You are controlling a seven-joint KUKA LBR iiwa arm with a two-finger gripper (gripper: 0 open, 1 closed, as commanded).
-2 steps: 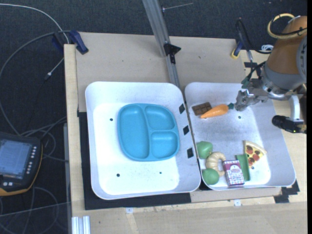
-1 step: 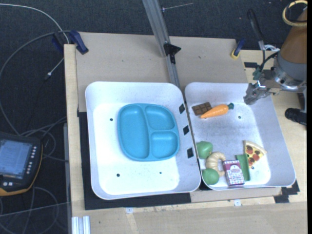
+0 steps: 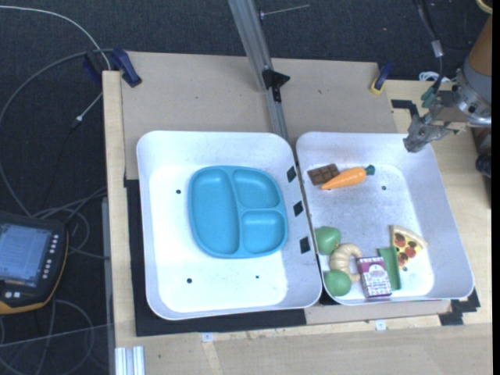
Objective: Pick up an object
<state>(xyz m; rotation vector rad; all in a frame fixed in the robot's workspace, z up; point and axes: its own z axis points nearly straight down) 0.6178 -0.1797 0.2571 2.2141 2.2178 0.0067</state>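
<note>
Looking down, I see my gripper [image 3: 416, 141] hanging over the top right corner of the right bin [image 3: 422, 162], holding nothing; I cannot tell how far it is open. Inside that bin lie a carrot [image 3: 344, 178], pizza slice [image 3: 407, 244] and small box [image 3: 374, 277]. The left bin [image 3: 160, 209] holds a blue plate [image 3: 236, 210].

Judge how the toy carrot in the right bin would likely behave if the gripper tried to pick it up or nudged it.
The carrot looks like smooth moulded plastic, so probably stiff, light and slippery. Its rounded, tapered body may roll or pivot if nudged. It lies against the brown block, which could shift with it.
</note>
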